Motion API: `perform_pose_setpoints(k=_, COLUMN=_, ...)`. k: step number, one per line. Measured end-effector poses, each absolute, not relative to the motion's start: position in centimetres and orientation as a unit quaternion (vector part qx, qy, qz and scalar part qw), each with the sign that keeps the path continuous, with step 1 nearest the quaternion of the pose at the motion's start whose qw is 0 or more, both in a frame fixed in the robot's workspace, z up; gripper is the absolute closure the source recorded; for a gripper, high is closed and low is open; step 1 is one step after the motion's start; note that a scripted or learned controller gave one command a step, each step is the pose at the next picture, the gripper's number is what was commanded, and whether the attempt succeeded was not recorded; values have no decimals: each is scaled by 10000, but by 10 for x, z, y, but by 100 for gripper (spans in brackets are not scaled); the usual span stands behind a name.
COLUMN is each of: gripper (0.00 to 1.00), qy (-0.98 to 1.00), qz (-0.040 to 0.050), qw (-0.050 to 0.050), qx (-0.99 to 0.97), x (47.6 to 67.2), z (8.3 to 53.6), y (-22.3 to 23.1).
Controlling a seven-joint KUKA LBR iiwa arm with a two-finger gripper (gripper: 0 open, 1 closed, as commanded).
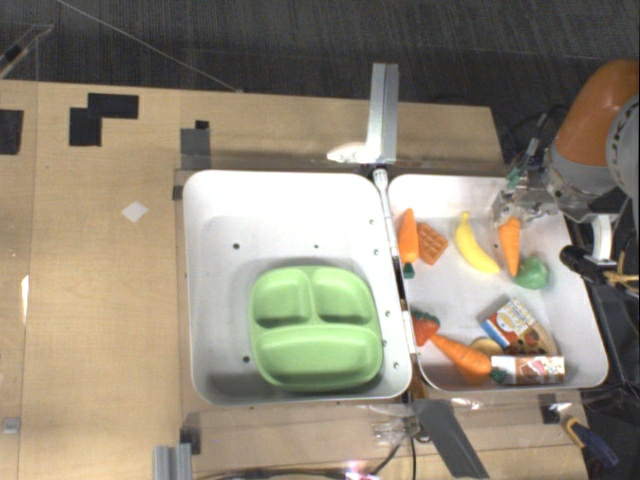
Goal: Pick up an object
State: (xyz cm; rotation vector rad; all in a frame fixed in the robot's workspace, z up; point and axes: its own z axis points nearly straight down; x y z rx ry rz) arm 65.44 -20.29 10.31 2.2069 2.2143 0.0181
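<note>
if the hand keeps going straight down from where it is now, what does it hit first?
Most likely the carrot at the right bin's far end: the hand sits right above its top, with the banana just to the left. Height above the carrot is unclear from this slanted view, so that's a best guess.

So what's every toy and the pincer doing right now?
Pincer: up in the right bin's far corner, just above a carrot.
Carrot: pointing down, under the pincer.
Banana: lying flat beside it.
Green plate: right way up in the left bin.
Waffle: flat, touching another carrot.
Big carrot: lying near the front.
</note>
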Motion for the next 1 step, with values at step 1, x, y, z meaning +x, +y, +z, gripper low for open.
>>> perform_pose_setpoints(k=1, gripper=100, qy=6096, qz=25, qw=18, qx=7927, x=641, z=153, y=-146)
